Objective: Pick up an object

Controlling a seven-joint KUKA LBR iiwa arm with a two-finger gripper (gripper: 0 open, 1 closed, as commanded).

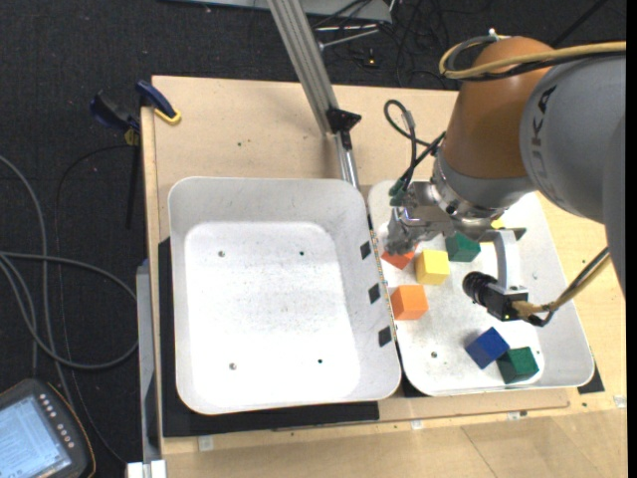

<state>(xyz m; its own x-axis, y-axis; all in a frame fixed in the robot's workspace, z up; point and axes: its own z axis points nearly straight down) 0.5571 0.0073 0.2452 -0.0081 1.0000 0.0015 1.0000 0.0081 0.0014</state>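
My gripper (402,239) reaches down into the right bin (557,267) near its left wall, directly over a red block (398,259) that shows just below it. A yellow block (432,267) lies right beside it, and an orange block (409,302) sits a little nearer the front. A green block (463,246) is partly hidden under the wrist. A blue block (487,348) and a dark green block (519,364) rest together at the bin's front right.
The left bin (189,267) stands beside the right one, sharing a raised rim. A metal post (309,68) slants across the back. A black cylindrical part with a cable (493,297) hangs off the arm over the right bin.
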